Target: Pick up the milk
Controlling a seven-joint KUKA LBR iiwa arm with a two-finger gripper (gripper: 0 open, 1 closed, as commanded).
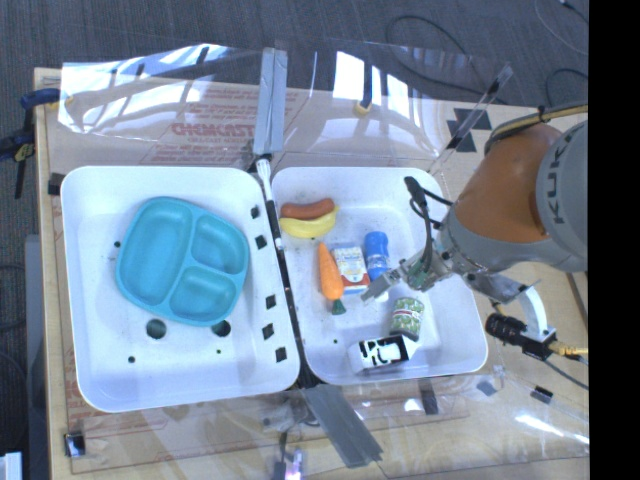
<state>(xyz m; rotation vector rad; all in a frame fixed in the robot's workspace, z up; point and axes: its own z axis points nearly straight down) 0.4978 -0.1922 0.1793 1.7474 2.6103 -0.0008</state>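
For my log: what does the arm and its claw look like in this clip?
The arm is grey with a broad orange band above the wrist and dark lettering on its grey shell. Thin black cables loop along the wrist toward the claw, a small metallic two-finger unit with greenish parts.

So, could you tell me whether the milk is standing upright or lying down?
Lying down: the milk rests on its side on the right bin floor.

My arm [545, 203] is grey metal with a broad, rounded orange band just behind the wrist. Black cables loop along the wrist housing above the jaws. The gripper [400, 280] is small, metallic and grey, with pale fittings.
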